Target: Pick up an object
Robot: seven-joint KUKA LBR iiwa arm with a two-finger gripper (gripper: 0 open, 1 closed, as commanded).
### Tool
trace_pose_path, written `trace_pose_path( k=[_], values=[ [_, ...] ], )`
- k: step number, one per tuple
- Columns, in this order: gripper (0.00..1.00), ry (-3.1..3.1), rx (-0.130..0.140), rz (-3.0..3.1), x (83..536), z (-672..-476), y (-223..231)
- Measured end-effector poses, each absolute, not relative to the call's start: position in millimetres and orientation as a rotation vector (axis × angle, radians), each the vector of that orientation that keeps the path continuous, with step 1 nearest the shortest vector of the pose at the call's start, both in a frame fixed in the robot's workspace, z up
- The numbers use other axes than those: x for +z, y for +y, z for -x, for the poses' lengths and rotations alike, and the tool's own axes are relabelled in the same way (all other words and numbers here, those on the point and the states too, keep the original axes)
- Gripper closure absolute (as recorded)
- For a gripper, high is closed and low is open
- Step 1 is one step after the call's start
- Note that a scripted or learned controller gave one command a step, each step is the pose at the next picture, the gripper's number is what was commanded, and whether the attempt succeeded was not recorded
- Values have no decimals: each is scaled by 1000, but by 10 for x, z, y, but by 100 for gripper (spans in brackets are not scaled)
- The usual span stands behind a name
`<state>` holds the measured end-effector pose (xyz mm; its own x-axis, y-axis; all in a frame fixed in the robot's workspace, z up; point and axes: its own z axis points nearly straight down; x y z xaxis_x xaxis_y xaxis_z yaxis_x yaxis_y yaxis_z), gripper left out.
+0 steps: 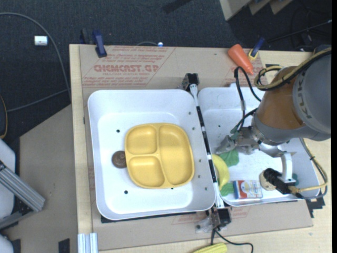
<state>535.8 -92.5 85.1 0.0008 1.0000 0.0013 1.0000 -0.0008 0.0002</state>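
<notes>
A green object (227,157) lies in the right bin (221,101), near its left wall, with a yellow banana (221,172) touching it just below. The end effector (235,143) sits directly above the green object, nearly touching it; whether it is wide or narrow I cannot tell. A small box (247,189) lies further toward the bin's near edge, so the green object is judged the likeliest target.

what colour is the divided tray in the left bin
Yellow: the divided tray is plain yellow all over, seen best in the camera view against the white left bin.
</notes>
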Motion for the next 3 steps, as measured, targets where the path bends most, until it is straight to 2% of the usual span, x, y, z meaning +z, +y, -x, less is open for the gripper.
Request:
trace_pose_path(
  k=[1,2,3],
  values=[
    [0,-2219,0,2221,849,-5206,-956],
    [100,-2221,-3,2223,951,-5213,-953],
    [0,-2220,-3,2223,950,-5212,-953]
  ],
)
